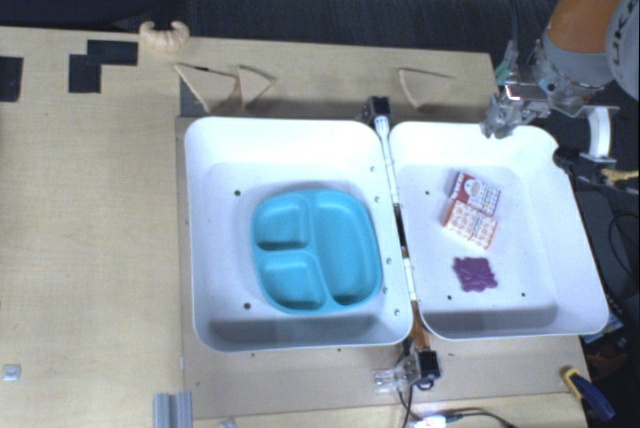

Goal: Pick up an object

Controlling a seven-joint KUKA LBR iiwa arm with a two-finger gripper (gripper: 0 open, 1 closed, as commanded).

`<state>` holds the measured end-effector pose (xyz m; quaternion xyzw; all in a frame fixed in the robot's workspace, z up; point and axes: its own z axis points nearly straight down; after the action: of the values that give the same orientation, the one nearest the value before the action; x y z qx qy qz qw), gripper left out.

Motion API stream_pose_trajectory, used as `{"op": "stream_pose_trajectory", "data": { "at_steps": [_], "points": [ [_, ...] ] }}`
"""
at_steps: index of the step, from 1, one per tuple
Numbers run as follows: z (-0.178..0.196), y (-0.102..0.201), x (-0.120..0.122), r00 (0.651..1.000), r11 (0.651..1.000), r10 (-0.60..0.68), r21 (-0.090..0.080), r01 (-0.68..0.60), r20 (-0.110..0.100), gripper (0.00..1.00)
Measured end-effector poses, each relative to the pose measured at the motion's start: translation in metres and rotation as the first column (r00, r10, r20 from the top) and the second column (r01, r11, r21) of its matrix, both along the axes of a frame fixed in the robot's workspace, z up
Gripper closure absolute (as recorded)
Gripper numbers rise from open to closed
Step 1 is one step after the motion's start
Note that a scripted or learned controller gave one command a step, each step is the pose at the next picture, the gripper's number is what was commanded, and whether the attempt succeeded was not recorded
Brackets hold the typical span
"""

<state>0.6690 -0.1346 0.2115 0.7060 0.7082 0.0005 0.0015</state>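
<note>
White plastic forms both shallow bins on the bench [90, 216], set side by side with a dark seam between them. The left bin [215, 176] carries a turquoise divided tray [315, 251] with three compartments, lying near the middle of its floor. The right bin [560, 246] carries the likelier candidates for picking: a small red-and-white carton [471, 209], lying flat and slightly skewed, and just near of it, apart from it, a small purple object [475, 273] whose shape is too blurred to be made out.

No part of the task can be counted as done. The tool [497, 123] is seen at the far edge of the right bin, close to its far left corner, at the end of the grey arm with its orange band [585, 1]. Nothing is seen held in it, and whether it is apart or together cannot be told, since it is small and indistinct against the rim. Both objects in the right bin lie on the floor, well apart from the tool.

What is left, as judged from this, is the whole pick: a move over a chosen object, a descent, a closing and a lift. The carton lies nearest the tool, with open floor around it, so nothing is seen standing in the way; its flat lie may leave little to be gripped. The tray is wide and low, and is judged a harder grasp. Cables [600, 178] are seen beyond the right rim, clear of the bin floor.
</note>
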Motion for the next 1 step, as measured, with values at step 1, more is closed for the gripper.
{"op": "stream_pose_trajectory", "data": {
  "at_steps": [1],
  "points": [
    [0.0002,0.0008,0.0003,1.000,1.000,0.001,0.001,-0.001,0.000,0.00]
  ]
}}
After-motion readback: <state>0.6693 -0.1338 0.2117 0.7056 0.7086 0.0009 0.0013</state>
